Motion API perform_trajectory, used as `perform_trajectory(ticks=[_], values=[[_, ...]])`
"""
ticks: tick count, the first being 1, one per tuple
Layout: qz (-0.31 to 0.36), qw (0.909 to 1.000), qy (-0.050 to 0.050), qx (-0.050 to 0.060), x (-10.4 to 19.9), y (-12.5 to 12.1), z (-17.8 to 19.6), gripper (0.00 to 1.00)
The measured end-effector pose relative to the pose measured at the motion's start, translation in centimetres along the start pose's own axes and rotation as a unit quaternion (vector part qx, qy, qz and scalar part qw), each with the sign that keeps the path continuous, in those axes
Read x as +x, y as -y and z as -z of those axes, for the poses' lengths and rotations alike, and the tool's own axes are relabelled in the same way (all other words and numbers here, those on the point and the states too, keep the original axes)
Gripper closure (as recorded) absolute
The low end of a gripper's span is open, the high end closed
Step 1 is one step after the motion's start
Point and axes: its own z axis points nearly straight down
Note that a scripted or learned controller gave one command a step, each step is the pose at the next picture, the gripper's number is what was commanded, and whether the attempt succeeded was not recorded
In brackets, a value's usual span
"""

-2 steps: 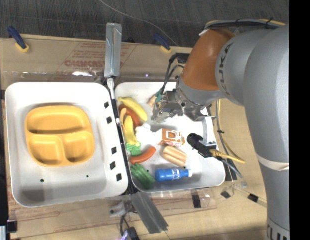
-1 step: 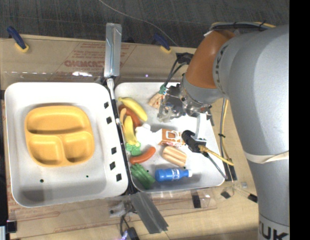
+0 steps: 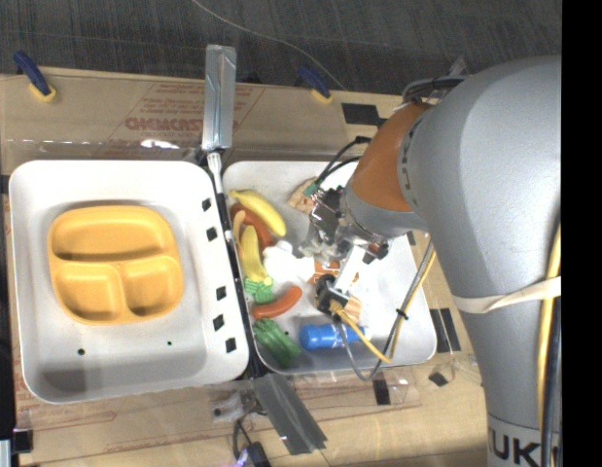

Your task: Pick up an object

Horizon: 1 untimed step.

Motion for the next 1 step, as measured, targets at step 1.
perform_trajectory(ticks=[1], values=[[-0.122,0.9924,0.014,0.014,6.48,-5.19,3.25,0.0]])
